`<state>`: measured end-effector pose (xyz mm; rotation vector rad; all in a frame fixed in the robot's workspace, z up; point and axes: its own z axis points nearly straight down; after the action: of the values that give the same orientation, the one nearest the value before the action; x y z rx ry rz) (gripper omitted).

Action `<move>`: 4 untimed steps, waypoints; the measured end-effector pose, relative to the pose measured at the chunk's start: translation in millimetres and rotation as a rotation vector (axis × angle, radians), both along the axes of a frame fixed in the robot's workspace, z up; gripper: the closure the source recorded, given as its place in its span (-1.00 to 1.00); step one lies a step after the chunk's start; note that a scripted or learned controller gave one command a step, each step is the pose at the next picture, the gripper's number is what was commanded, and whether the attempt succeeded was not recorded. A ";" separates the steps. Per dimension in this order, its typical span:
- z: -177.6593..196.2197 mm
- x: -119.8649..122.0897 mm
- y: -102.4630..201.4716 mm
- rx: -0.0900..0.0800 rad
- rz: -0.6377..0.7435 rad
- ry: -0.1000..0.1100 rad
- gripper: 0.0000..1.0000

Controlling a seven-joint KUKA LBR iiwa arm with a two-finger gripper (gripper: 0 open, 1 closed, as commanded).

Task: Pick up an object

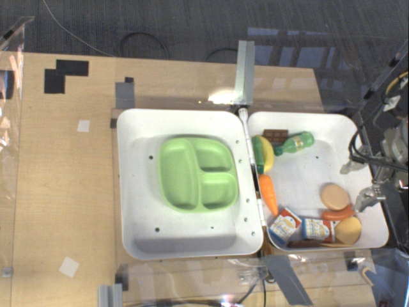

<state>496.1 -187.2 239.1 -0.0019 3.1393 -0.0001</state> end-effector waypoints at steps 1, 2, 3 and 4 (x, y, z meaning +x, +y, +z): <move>-97.1 -0.2 8.3 0.003 0.112 0.006 -1.00; -136.1 20.2 10.5 -0.006 0.069 -0.017 -1.00; -143.1 9.3 56.3 -0.011 0.049 -0.027 -1.00; -130.9 11.3 57.0 -0.011 0.055 -0.030 1.00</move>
<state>507.4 -130.2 108.2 -0.0868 3.1082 -0.0170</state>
